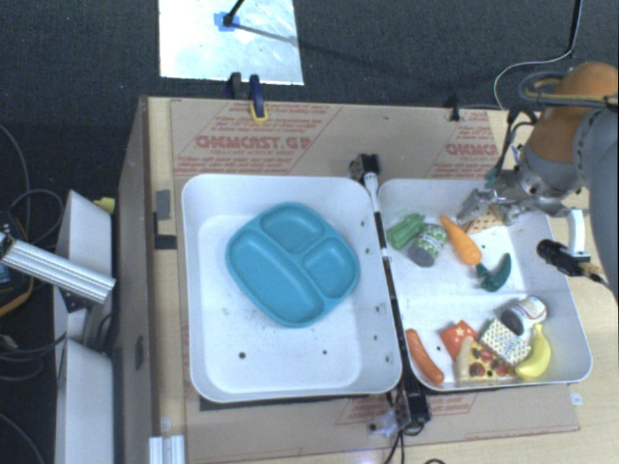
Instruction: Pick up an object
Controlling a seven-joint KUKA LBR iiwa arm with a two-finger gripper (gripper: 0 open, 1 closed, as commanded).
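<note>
I am looking down at my bench, and the biggest things on it are two white bins. The left bin (222, 356) has a big blue plate (292, 262) with three parts in it and nothing else. The right bin (571, 303) has all the toys I could pick.

My arm (566, 143) comes in from the right, up near the far corner of the right bin. The gripper (481, 205) hangs over the top edge of that bin, just beside the orange carrot (462, 241). Its fingers look spread a little, and there is nothing between them.

So the job is only starting, I think. Nothing is picked up yet. All the toys lie in the bin.

Near the gripper I see the carrot, a green pepper (405, 230), a small grey can (427, 247) and a dark green toy (495, 274). At the near end are a yellow banana (538, 356), a pizza slice (479, 362) and a red sausage (425, 356).

What is left: go down onto one toy, close on it, and lift it. The carrot looks like the closest one to try.
</note>
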